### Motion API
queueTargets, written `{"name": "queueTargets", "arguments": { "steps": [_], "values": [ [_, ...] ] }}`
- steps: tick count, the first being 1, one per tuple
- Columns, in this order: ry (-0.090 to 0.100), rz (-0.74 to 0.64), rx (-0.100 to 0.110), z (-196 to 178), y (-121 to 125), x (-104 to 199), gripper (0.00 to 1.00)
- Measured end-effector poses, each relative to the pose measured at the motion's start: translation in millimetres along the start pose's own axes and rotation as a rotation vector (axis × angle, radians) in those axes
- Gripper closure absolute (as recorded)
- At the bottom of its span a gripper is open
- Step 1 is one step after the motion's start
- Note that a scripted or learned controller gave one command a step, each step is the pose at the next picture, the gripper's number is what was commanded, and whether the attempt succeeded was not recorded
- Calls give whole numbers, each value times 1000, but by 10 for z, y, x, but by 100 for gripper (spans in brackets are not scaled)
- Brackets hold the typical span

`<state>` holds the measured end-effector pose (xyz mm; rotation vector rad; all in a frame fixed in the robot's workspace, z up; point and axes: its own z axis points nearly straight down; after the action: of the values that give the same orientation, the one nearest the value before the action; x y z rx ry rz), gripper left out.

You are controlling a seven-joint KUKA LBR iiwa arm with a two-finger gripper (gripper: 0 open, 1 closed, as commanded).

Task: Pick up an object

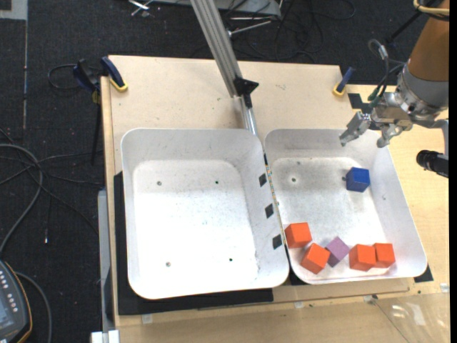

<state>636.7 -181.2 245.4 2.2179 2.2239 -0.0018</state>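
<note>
My gripper (368, 136) hangs over the far right corner of the right bin (308, 143), with its two fingers spread apart and nothing between them. One fingertip (345, 139) points down toward the bin's rear wall; the other sits closer to the right rim. My arm runs out of the picture at the upper right, so only the wrist and the orange band are visible, and cables looping around the wrist make the gripper body hard to read.

Just below my gripper and a little toward the bin's middle lies a blue cube (358, 179), alone on the speckled floor and well clear of my fingers. Farther down, along the near wall of the same bin, sits a row of blocks: an orange cube (298, 234) at the left end, another orange block (315, 257) tilted on a corner, a purple block (337, 249) touching it, then two more orange blocks (363, 256) pressed side by side at the right end. I cannot tell whether those last two are separate pieces or one.

Far to my gripper's left is the left bin (140, 156). A slanted metal pole (218, 41) crosses the bench behind both bins, and its top is cut off by the frame.
</note>
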Motion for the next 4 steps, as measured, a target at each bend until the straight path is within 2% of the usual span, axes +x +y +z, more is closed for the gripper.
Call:
{"name": "queueTargets", "arguments": {
  "steps": [1,2,3,4],
  "values": [
    [-8,-1,-26,1209,-234,-71,0],
    [-1,-5,-10,1489,443,284,0],
    [-2,-2,-5,1388,413,258,100],
    [-2,-3,-3,1394,412,261,0]
  ]
}}
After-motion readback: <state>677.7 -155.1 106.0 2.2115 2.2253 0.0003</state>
